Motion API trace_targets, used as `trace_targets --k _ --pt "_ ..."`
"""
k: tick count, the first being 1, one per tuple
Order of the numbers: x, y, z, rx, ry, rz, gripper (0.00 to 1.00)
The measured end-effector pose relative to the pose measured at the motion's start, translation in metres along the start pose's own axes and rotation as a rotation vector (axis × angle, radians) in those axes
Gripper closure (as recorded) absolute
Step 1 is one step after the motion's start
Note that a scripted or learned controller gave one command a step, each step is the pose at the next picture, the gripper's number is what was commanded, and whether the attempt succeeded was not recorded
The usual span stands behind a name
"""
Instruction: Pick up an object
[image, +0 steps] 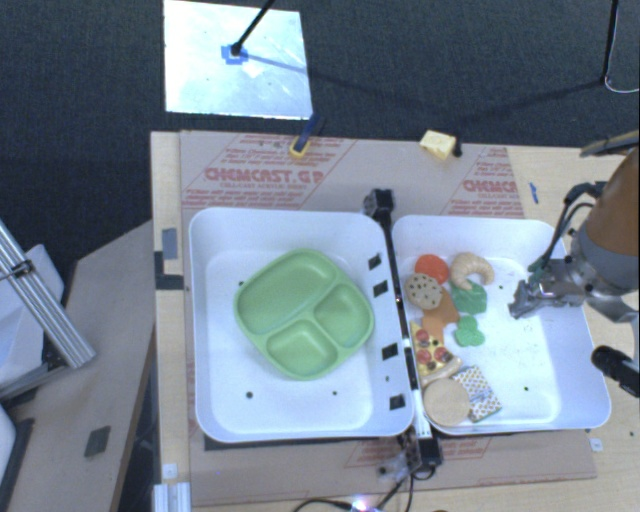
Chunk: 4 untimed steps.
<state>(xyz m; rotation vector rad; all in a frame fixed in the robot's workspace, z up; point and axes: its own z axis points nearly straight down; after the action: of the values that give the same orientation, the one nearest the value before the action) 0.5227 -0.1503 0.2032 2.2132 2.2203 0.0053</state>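
The tool (522, 301) hangs over the right shallow white bin (560, 405); whether it is released or clenched I cannot tell. Nearest it, just left, lie two flat green plastic leaf-shaped toys (468, 300), beside a tan croissant toy (471, 268). These likely handle light, stiff and slick; pinching the croissant toy across its thick middle looks safest.

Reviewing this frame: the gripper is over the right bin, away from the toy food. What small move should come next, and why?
Probably a short shift toward the left side of the right white bin. The gripper sits over bare bin floor with nothing visibly between its fingers, while the toys cluster further left; the nearest are the green toy pieces and the tan croissant-shaped toy. Then lower.
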Motion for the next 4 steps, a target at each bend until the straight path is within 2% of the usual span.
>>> trace_targets --k 1,2,3,4 --pt "0.000 0.002 -0.023 0.002 0.001 -0.001 1.00" --pt "0.049 0.005 -0.014 0.006 0.005 -0.005 1.00" --pt "0.084 0.024 -0.018 0.003 0.003 -0.006 1.00" --pt "0.085 0.013 -0.032 0.004 0.003 -0.003 1.00"
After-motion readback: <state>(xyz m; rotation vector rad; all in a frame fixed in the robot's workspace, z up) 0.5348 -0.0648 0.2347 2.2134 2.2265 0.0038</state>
